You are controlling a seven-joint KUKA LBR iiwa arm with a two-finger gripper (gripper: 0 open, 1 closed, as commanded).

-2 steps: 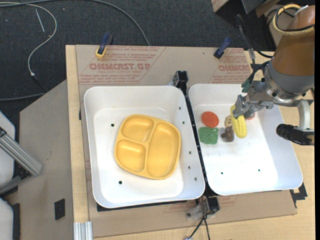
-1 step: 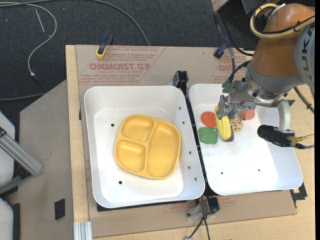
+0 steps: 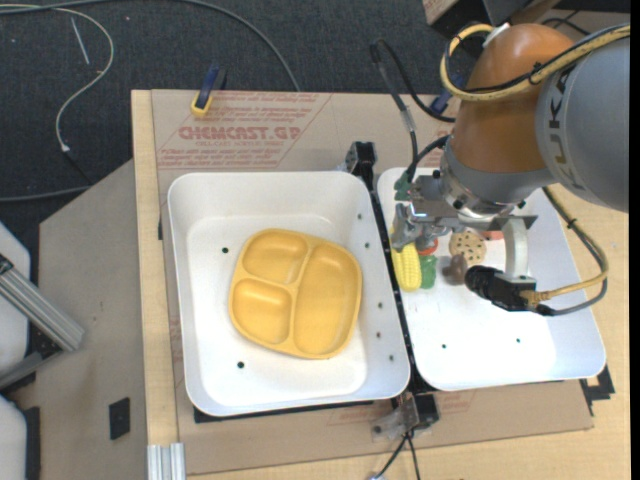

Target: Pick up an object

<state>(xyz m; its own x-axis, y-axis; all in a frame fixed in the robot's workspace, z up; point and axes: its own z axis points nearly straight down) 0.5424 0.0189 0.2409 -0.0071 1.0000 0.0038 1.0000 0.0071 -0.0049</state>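
A toy corn cob (image 3: 408, 267), yellow with a green end, lies at the left side of the right bin (image 3: 500, 353). My gripper (image 3: 412, 236) hangs directly over it, its fingers (image 3: 401, 230) reaching down to the cob's upper end. A tan cookie-like piece (image 3: 465, 245) and a small dark object (image 3: 455, 267) lie just right of the cob, partly under the wrist. A reddish bit (image 3: 428, 249) peeks out beside the cob. The arm's orange band (image 3: 500, 78) covers the back of the right bin.
The left bin (image 3: 200, 218) holds a yellow divided plate (image 3: 296, 291). A black cable fitting (image 3: 497, 285) hangs off the wrist over the right bin. The bins sit on a cardboard sheet (image 3: 250, 128); a blue clip (image 3: 207, 89) lies at its far edge.
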